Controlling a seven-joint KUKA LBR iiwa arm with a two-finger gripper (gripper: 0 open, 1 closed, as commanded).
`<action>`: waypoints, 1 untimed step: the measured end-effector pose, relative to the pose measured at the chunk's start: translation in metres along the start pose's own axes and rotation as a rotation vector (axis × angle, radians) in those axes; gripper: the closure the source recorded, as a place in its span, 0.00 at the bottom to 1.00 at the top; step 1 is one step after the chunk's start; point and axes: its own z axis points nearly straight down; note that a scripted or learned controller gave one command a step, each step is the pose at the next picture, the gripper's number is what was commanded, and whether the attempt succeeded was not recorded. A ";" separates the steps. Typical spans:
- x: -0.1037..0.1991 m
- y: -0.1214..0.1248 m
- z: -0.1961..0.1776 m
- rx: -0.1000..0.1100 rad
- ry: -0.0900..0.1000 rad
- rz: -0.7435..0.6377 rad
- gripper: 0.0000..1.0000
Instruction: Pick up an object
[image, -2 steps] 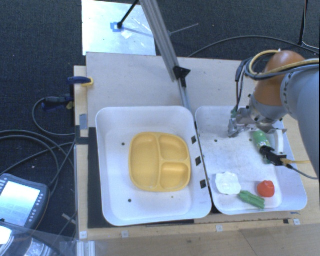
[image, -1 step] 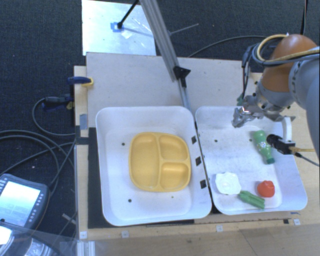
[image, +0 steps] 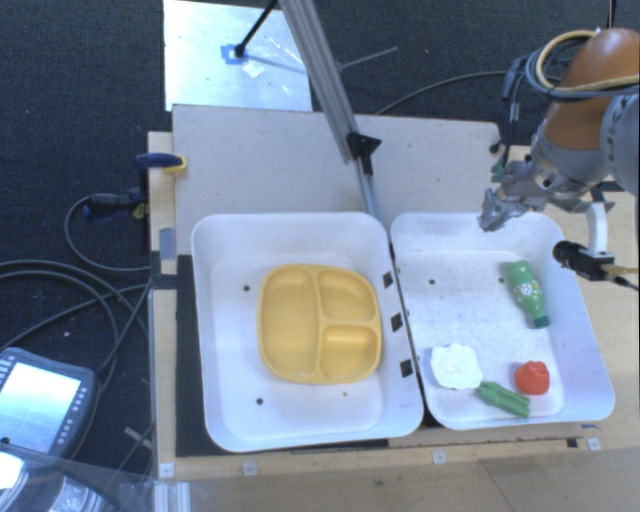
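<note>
Two white bins side by side on bench. Left bin (image: 215, 330): yellow divided plate (image: 320, 323) at centre. Right bin (image: 590, 340): green bottle (image: 526, 292) toward 3 o'clock, red tomato-like piece (image: 532, 377) at 5 o'clock, white lump (image: 456, 366) at 7 o'clock touching small green vegetable (image: 503, 398) at 6 o'clock. Gripper (image: 494, 216) over right bin's 12 o'clock rim, nothing seen between fingers; opening too blurred, cannot tell. Well apart from every object.

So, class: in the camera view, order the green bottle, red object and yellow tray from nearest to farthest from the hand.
1. Green bottle, right bin, just below the hand.
2. Red object, right bin's near corner.
3. Yellow tray, left bin.
</note>
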 end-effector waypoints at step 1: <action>0.000 0.001 -0.023 0.004 0.001 -0.001 1.00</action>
